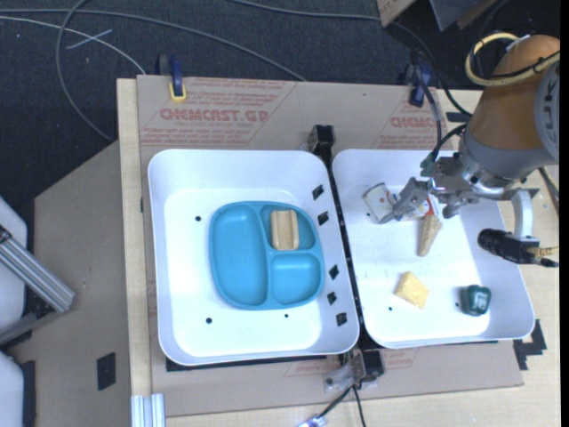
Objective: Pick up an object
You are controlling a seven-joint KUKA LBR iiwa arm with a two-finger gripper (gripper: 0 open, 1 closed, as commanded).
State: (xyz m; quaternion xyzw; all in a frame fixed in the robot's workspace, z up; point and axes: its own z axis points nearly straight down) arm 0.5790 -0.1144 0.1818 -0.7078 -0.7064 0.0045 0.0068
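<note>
A: Step?
B: Approach, it is judged. The gripper point(425, 201) is seen in the right bin point(373, 323), fingers spread, nothing held.
A: Target?
B: The tan wedge point(429, 234) just below it is likeliest; a short descent and closing are needed.
A: Room?
B: Bare floor is left around it; the yellow block point(411, 290) and teal object point(476, 300) lie apart near the front rim.

Blue divided plate point(252, 265) holding a tan block point(284, 229); white bins point(173, 238); yellow wedge point(411, 290); teal object point(476, 300).
</note>
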